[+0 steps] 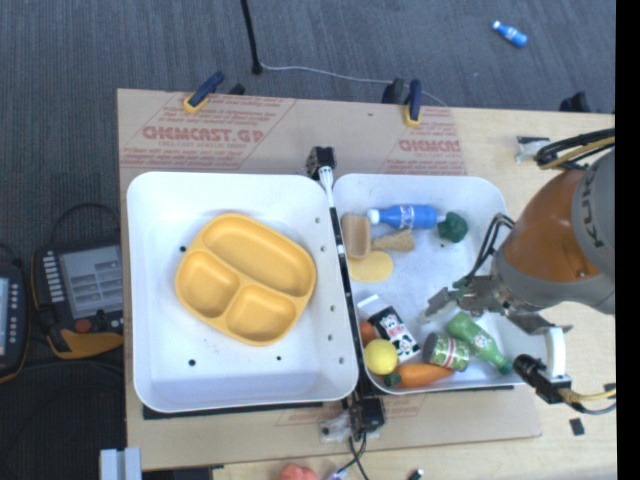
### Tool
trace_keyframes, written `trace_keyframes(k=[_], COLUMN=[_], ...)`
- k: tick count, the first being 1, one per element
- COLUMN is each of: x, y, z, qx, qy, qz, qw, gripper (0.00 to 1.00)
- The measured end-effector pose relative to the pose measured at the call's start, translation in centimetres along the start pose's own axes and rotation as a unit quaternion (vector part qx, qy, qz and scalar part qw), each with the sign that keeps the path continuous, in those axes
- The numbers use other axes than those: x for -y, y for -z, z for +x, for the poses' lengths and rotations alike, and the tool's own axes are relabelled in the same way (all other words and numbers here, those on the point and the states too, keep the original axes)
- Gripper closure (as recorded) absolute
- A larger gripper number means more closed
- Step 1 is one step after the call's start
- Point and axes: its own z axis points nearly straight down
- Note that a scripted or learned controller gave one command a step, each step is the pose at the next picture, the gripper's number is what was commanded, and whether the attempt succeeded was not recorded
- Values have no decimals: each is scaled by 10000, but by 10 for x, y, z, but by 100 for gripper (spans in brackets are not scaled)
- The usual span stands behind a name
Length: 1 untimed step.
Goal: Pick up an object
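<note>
I am looking down at a brown bench (200,138) holding two white bins. My gripper (470,298) is hanging over the right bin (480,193); I cannot tell if it is holding anything. Just below it is lying a green bottle (480,338), probably light, hard and slippery, so I am planning to grab its middle.

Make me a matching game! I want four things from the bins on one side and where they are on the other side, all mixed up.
Things:
1. yellow tray
2. blue bottle
3. carrot
4. lemon

Places:
A. front edge of the right bin, just right of the lemon
B. back of the right bin, lying on its side
C. middle of the left bin
D. front left corner of the right bin

Pairs: 1-C, 2-B, 3-A, 4-D
</note>
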Motion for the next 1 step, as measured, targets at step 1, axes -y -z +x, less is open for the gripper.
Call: trace_keyframes(k=[1], x=[-2], y=[1], z=[-13], qx=[-118], qy=[62], qz=[39], qw=[9999], gripper=[0])
